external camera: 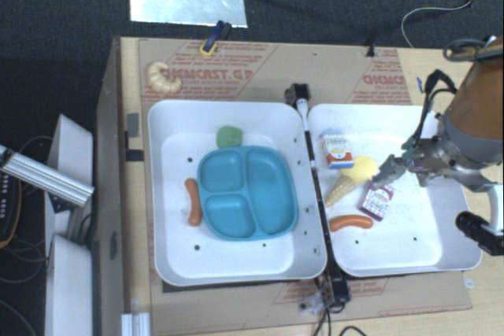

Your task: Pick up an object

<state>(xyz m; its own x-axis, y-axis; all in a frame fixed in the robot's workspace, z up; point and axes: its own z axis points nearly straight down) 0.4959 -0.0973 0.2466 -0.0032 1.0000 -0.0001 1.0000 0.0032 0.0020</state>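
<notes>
The task is at the approach step; nothing has been lifted yet. The gripper (385, 175) is low over the right bin (409, 257), reaching in from the right. Its dark fingertips sit directly above the small purple-and-white packet (376, 202). Whether the claw is released or clenched cannot be told at this resolution, and no object shows between the fingers.

Positions relative to the packet:
- The ice-cream cone toy (350, 178) lies just up and left of it, yellow scoop uppermost, close beside the fingertips.
- The orange sausage (350, 223) lies just below and left of it.
- The small red-and-white carton (337, 150) lies farther up and left, near the bin divider.

The packet appears the likeliest target, the cone the second.

The next move calls for a short descent with the fingers straddling a single item. The packet and the cone lie close together, so a misaligned closure could catch both or push one aside. Confirm a grasp only when the object rises with the fingers.
</notes>
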